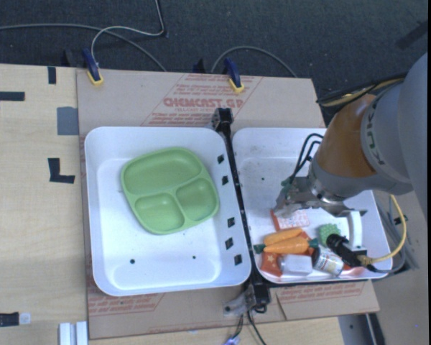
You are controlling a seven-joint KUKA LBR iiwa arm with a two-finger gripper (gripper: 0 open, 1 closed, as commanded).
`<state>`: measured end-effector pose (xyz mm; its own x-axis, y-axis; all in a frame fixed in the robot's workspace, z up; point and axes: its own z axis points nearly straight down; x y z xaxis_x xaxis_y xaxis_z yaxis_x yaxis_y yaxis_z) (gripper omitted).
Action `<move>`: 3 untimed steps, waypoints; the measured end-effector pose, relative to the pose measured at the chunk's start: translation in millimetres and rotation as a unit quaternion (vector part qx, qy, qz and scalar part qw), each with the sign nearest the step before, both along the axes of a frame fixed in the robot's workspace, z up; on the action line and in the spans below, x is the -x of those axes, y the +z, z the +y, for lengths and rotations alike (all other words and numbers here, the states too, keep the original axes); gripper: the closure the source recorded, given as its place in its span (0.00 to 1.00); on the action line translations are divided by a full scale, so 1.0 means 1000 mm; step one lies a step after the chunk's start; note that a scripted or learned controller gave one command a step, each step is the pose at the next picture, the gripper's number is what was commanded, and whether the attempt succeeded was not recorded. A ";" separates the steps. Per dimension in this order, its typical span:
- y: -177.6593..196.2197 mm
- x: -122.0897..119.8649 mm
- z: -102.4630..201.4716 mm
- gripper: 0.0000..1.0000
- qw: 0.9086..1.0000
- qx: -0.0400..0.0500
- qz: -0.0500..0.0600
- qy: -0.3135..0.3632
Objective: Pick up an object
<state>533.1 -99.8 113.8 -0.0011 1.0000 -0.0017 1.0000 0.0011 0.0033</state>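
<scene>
A grey robot arm (373, 146) with an orange band reaches from the right into the right-hand white bin (262, 157). Its pincer (296, 201) hangs low over the bin's middle; I cannot tell how it is set. Just below the pincer lies a red and white packet (285, 220), and beside that an orange carrot (286, 241), near a small bottle (327, 263) and a green toy (327, 232) at the bin's near edge. The left bin (104, 192) on the table (29, 192) holds a green divided plate (171, 190).
</scene>
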 end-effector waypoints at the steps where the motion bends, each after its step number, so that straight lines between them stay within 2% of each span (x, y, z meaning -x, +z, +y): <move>1: 0.099 0.007 -0.003 1.00 1.000 0.000 0.001 0.000; 2: 0.070 -0.024 0.027 1.00 1.000 -0.001 0.003 0.000; 3: 0.070 -0.024 0.027 0.00 1.000 -0.001 0.003 0.000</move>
<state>556.8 -73.2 183.8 -0.0018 1.0000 -0.0003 1.0000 0.0018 -0.0018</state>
